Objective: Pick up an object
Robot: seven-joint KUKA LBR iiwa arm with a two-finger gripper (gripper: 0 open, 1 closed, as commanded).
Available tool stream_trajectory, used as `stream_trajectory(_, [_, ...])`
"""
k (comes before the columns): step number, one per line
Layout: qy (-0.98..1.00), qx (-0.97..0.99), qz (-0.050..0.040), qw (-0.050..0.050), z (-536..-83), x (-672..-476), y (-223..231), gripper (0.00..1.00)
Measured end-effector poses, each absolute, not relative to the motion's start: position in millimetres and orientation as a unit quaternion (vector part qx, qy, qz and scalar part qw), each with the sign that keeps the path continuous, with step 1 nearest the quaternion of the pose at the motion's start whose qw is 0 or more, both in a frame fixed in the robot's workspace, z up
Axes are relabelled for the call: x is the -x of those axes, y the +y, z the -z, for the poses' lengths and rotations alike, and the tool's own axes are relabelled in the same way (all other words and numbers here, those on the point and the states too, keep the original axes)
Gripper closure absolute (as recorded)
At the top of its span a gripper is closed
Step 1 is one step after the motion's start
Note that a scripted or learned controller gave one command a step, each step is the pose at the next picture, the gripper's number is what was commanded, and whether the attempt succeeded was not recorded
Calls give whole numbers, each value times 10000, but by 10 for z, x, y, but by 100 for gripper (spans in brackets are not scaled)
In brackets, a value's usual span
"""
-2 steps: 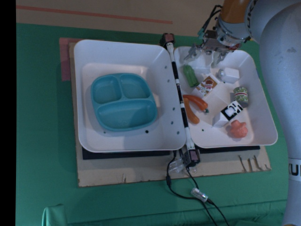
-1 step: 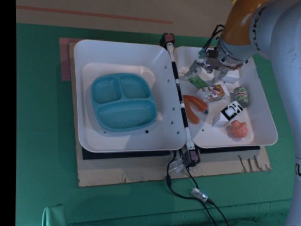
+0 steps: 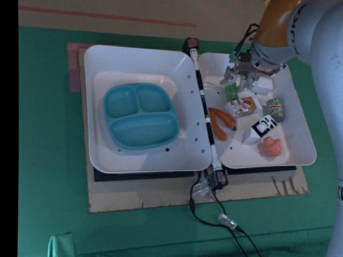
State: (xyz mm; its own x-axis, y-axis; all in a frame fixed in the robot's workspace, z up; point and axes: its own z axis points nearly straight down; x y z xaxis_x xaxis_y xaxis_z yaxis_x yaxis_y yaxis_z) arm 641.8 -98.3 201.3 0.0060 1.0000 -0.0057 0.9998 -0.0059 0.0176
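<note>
My gripper (image 3: pixel 239 82) hangs low over the back of the right bin (image 3: pixel 300 143), coming in from the upper right. Just beneath its left side lies a small green object (image 3: pixel 231 93), touching or nearly touching it. A white packet with red and brown print (image 3: pixel 243 107) sits directly in front of the gripper. A white block (image 3: pixel 264 83) lies at its right side. Two orange carrot-like pieces (image 3: pixel 222 119) lie near the bin's left wall.
Further right and forward in the same bin are a small striped can (image 3: pixel 275 107), a white box with black markings (image 3: pixel 260 127) and an orange-pink toy (image 3: pixel 271 146). The left bin (image 3: pixel 102 63) holds a blue divided plate (image 3: pixel 140 115). Cables (image 3: pixel 214 208) trail off the front edge.
</note>
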Motion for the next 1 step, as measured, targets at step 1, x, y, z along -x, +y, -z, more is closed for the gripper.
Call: stream_trajectory(1, [7063, -7079, -14, 24, -3007, -6287, -754, 100])
